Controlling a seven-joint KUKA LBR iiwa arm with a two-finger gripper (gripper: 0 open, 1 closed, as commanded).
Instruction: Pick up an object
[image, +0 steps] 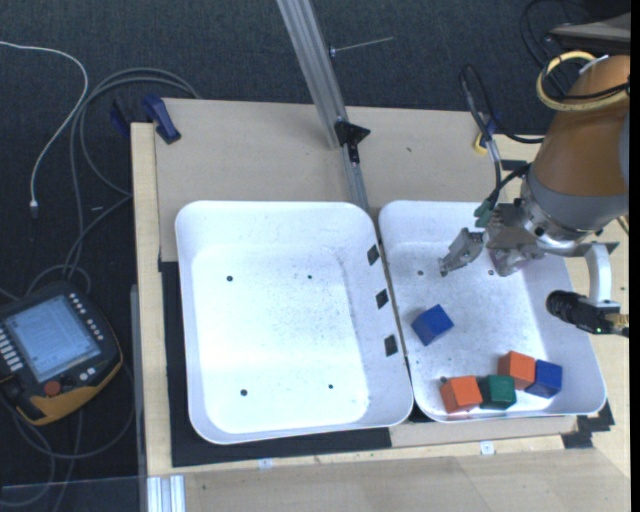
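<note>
Nearest the camera, along the front wall of the right-hand shallow white bin (590, 400), a cluster of small blocks is seen: an orange cube (461, 393) at the left, a dark green cube (498, 391) touching it, a second orange cube (519, 366) just behind, and a small blue cube (546, 377) at the right end. They are packed against one another and close to the rim, which, it may be judged, would leave little room for fingers to be slipped around any one of them.

Further back, a lone blue cube (432, 324) lies on the open floor of the same bin, well apart from the cluster and from the walls — probably the easiest candidate, since both its flanks are free.

Beyond it, the two-finger gripper (482, 253) is held above the rear half of the right bin, carried by the grey arm with its orange band (590, 130) reaching in from the right. Its two fingers are seen spread apart with nothing between them; no object has been taken. It is judged that the gripper is poised for a descent, and that a shift toward the camera would be needed to bring it over the lone blue cube.

To the left, the left-hand white bin (200, 225) is set just beside the right one.
</note>
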